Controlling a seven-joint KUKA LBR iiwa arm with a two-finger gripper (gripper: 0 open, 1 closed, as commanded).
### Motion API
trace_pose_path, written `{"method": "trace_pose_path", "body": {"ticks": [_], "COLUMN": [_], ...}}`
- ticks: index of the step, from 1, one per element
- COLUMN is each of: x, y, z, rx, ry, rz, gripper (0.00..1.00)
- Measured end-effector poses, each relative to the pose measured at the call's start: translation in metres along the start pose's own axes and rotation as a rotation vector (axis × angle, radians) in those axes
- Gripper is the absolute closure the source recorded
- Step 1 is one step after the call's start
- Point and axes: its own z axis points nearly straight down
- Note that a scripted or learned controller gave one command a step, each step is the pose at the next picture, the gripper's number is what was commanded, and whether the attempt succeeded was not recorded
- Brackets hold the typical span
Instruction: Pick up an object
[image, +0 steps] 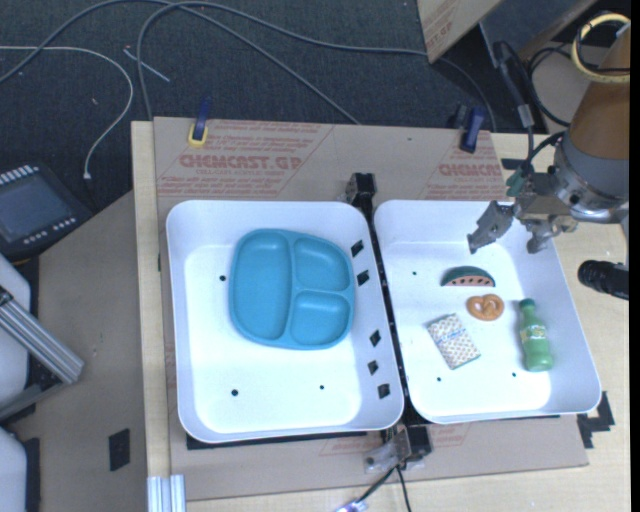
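The claw (515, 232), seemingly open, hovers above the watermelon slice (470, 276).

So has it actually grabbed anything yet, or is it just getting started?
Nothing looks picked up yet. The watermelon slice, pretzel, green bottle and small packet all lie in the right bin. The gripper hangs open above that bin's far end, nothing between its fingers. Lowering onto an object, closing and lifting are all left. The blue plate sits in the left bin.
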Motion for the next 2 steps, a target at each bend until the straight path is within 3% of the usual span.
{"method": "trace_pose_path", "body": {"ticks": [1,2], "x": [0.000,-0.009], "y": [0.002,0.001], "z": [-0.006,0.051], "rx": [-0.012,-0.006], "ry": [-0.002,-0.001], "rz": [-0.003,-0.001], "gripper": [0.00,0.00]}}
